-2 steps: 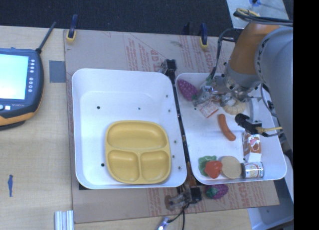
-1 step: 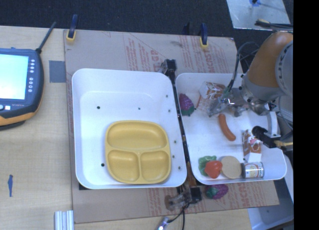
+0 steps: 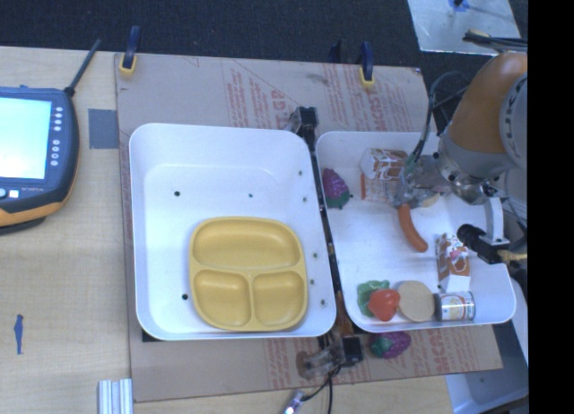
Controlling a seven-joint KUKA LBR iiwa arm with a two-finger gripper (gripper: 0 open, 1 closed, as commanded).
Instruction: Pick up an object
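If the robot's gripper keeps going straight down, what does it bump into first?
Probably the orange hot dog or the white floor of the right bin beside it. The gripper hangs right over the hot dog's upper end, but from this slanted view its height is hard to judge.

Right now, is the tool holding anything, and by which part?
It cannot be told. The tool is low in the right bin, by the carton and above the sausage, which lies free.

Glossy white plastic bins (image 3: 224,148), matt yellow plastic tray (image 3: 248,271), brown cardboard sheet (image 3: 233,90), pale wooden bench (image 3: 54,305)
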